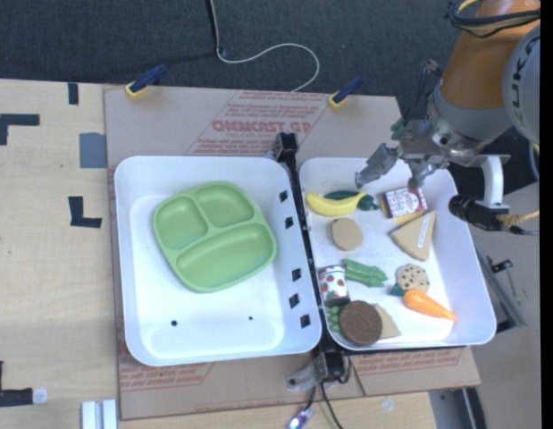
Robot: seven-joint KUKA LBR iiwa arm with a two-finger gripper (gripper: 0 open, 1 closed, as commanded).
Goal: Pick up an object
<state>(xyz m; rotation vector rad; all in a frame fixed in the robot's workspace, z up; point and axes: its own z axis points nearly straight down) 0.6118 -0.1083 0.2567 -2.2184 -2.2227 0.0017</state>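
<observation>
Gripper [397, 173] hangs over the right bin's [468, 266] far edge, fingers spread wide, holding nothing. Nearest candidate is the small red-labelled carton [405, 203], just below the fingers beside the banana [334, 205]: probably light, stiff, smooth-sided; best pinched across its narrow flat faces. Carton print unreadable; cardboard underlay lettering too blurred to read.

The arm [495, 61] gets chopped off by the top and right edges, so most of it's out of frame. The label on that little red packet [405, 203] is too tiny to read. Same with the small can [333, 284]. The dark round cookie [360, 322] covers part of something tan underneath.
</observation>
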